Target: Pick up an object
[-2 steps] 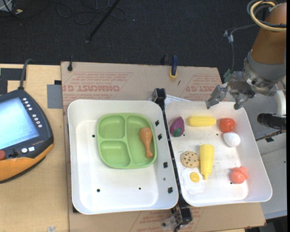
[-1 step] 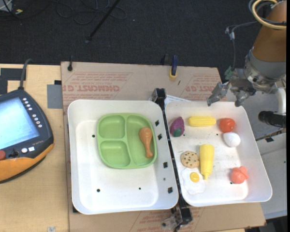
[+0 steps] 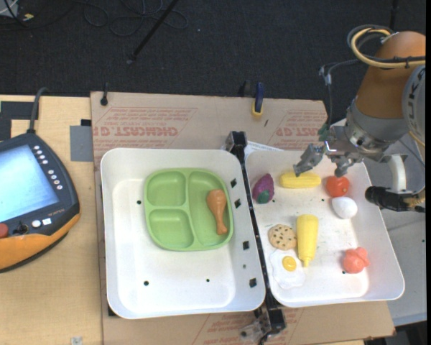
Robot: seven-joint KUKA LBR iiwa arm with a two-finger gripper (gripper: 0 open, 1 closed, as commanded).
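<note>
My gripper (image 3: 323,165) hangs over the back of the right bin (image 3: 377,261), its two fingers spread open with nothing between them. One fingertip is just above a yellow banana-like piece (image 3: 299,181), the other next to a red tomato (image 3: 337,186). Below lie a white egg (image 3: 344,208), a purple eggplant (image 3: 263,187), a cookie (image 3: 280,236), a yellow corn cob (image 3: 307,238), a fried egg (image 3: 287,267) and a red strawberry-like piece (image 3: 354,260).
The left bin (image 3: 126,264) holds a green divided plate (image 3: 187,208) with a brown chicken drumstick (image 3: 218,209) on it. A teach pendant (image 3: 25,192) lies at the far left on the bench. The grey-and-orange arm (image 3: 388,77) rises at the right.
</note>
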